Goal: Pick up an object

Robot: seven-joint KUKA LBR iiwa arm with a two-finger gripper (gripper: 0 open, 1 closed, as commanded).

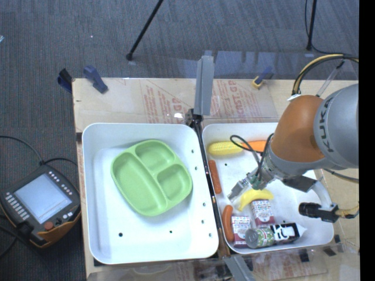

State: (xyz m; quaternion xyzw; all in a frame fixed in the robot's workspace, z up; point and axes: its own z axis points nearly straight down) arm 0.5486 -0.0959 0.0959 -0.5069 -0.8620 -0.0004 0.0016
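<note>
Tool [251, 183] above banana [253, 198] in right bin [326, 230]

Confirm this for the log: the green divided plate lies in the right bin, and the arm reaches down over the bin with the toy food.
One detail is wrong. The camera view shows the green divided plate in the left bin, not the right one. The rest stands: the arm reaches down over the right bin, which holds the toy food, such as the corn cob and banana.

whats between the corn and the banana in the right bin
In the camera view, the tool hangs between the corn and the banana, just above the banana. Beneath it is white bin floor.
</note>
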